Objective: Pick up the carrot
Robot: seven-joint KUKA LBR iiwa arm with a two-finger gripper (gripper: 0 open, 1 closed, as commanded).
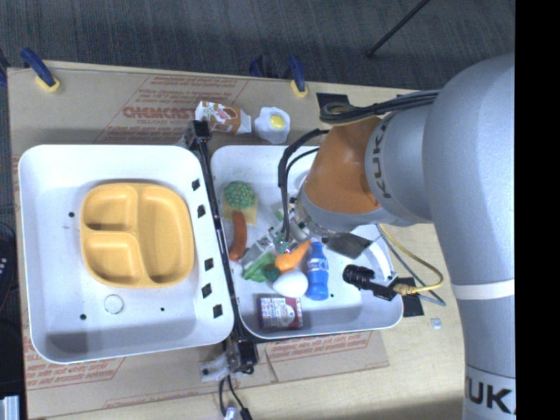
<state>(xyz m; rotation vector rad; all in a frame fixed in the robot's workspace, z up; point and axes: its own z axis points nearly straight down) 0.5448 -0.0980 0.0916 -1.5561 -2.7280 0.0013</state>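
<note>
The carrot (pixel 292 256) lay aslant just left of the blue bottle (pixel 317 269), beneath the gripper (pixel 284 234); the state of its grasp could not be told.

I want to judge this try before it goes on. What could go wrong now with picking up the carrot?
1. The carrot lies tightly among a blue bottle, a white egg and green pieces, so the gripper may catch or push a neighbour instead.
2. The sausage lies close to the left and could be nudged.
3. The arm hides part of the right bin, so a grasp is hard to confirm.
</note>
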